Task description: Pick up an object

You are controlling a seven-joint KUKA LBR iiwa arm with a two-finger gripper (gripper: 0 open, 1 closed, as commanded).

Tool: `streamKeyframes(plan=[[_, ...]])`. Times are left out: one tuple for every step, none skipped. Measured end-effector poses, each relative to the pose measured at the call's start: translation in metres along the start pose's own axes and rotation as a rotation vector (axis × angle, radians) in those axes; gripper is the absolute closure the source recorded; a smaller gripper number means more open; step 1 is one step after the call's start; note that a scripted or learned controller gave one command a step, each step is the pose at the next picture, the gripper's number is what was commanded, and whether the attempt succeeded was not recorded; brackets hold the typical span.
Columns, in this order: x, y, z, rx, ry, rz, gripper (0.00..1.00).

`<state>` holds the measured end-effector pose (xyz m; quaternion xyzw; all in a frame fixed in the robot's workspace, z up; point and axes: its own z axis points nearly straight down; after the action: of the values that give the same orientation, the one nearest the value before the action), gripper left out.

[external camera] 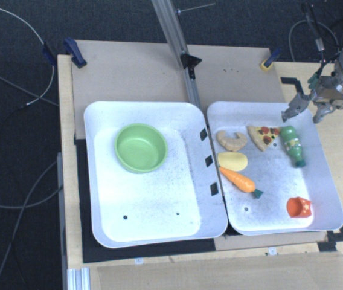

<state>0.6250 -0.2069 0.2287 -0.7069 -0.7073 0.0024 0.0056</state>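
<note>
Arm cut off at right edge. Gripper [308, 109] held above right bin [328, 192] rim near green bottle [292, 145]; jaws spread, nothing gripped.

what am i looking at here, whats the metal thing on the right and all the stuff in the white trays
You are looking down at a slant from one fixed camera above a workbench. The grey metal thing at the right edge is a robot arm; its grasping part, the two-finger end effector, hangs over the top right corner of the right shallow white bin. Its fingers are spread apart and nothing sits between them, so it holds nothing.

The right bin contains toy food: a green plastic bottle, a pizza slice, a tan curved pastry piece, a pale yellow potato-like lump, an orange carrot and a small orange-red block. The left shallow white bin holds a round green bowl. The arm's job is to pick up an object.
</note>
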Motion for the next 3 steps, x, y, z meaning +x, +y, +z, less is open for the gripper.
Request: streamKeyframes(plan=[[-0.004,-0.01,0.051,0.001,0.0,0.002,0.0],[0.007,-0.009,0.107,0.0,0.0,-0.001,0.0],[0.007,-0.006,0.089,-0.012,-0.001,-0.001,1.0]])
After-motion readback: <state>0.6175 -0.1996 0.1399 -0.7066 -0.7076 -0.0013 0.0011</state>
